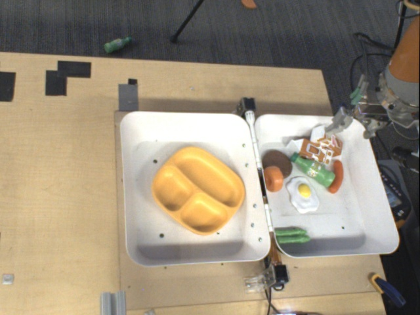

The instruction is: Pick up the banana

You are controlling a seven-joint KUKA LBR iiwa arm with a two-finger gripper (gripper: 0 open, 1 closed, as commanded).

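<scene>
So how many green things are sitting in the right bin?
2: a green bottle lying slantwise in the middle of the pile, and a green bean pod alone near the front left corner. The pile may hide more.

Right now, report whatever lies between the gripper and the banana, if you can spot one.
I cannot tell a banana among the toys. The gripper hangs over the right bin's far corner; beside it lie a waffle, a green bottle and a red sausage, heaped together.
</scene>
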